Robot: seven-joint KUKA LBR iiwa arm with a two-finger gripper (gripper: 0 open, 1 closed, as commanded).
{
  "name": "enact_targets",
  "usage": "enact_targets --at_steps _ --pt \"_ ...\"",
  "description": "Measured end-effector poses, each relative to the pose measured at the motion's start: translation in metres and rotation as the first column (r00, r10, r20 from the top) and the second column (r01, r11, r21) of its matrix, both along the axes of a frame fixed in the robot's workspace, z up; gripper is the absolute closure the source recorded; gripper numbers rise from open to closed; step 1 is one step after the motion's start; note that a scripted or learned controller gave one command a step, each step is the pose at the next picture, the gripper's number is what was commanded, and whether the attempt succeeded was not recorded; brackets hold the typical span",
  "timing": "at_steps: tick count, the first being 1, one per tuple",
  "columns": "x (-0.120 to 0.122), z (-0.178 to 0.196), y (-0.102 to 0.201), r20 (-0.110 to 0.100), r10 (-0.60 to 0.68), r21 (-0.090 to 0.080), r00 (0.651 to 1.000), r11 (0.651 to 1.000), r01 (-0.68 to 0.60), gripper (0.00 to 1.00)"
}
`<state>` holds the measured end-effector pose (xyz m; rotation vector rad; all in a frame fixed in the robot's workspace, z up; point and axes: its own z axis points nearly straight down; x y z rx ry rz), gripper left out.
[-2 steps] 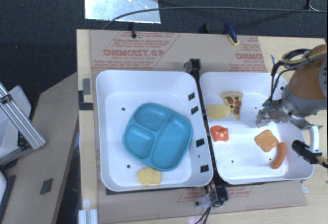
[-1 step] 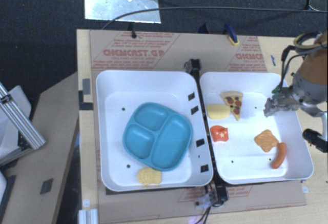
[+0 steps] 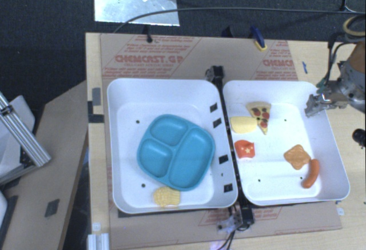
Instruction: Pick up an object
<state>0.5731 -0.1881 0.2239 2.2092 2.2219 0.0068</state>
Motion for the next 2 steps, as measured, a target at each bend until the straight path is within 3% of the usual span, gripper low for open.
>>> enact_targets --at_steps 1,2 --pt "0.002 0.044 0.0 -0.002 0.0 0.001 1.0 1.0 0.0 1.0" --pt "-0.008 0.047 0.047 -0.007 0.004 0.004 1.0 1.0 -0.004 1.0"
